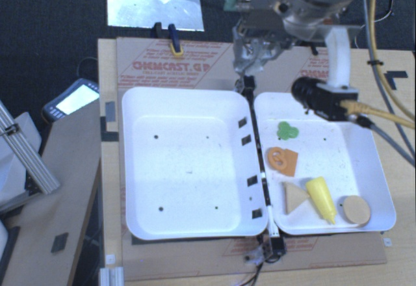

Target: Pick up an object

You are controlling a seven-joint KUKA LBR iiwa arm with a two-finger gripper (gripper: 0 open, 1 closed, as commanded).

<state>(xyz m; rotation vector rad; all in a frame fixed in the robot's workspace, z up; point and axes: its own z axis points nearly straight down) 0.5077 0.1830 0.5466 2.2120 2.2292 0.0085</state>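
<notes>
From above, the gripper [246, 73] hangs over the far end of the divide between the two bins, clear of every object; whether it stands wide or narrow cannot be told from this slant. The left bin [140, 148] sits beside the right bin [374, 148], which holds a green piece [286, 130] at the far side, an orange tag [283, 160] nearer, then a tan wedge [296, 198], a yellow cone [322, 197] and a tan disc [355, 209] along the near edge.
</notes>
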